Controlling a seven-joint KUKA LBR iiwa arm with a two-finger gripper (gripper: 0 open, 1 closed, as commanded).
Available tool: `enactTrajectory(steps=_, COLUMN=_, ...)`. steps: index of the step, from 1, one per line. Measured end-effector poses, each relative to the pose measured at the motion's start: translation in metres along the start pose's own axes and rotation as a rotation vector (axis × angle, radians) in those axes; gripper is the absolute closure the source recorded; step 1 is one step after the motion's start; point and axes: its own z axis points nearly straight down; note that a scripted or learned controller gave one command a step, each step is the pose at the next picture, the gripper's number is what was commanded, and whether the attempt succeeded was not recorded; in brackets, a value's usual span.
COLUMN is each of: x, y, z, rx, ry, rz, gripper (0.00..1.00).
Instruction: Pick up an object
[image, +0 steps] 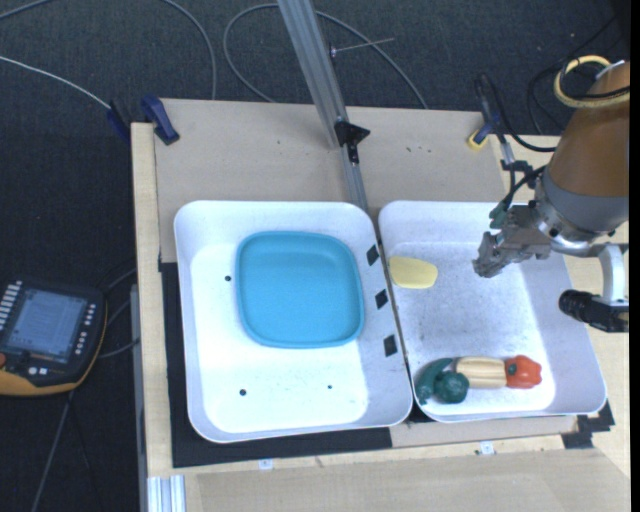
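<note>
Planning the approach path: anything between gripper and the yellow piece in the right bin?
Nothing: camera view shows bare bin floor between gripper and yellow piece.

Arm (590, 150) is extended in from the right, orange band seen above the grey wrist. Gripper (487, 262) is angled down and to the left, well ahead of the wrist. Nothing is seen gripped at the finger end; finger state not resolved.
</note>
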Motion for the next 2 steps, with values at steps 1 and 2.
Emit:
enactTrajectory(steps=1, x=0.054, y=0.021, z=0.006, rx=0.002, ry=0.000, rz=0.001, gripper=1.00)
enactTrajectory(steps=2, x=0.101, y=0.031, z=-0.002, rx=0.001, ry=0.000, rz=0.001, gripper=1.00)
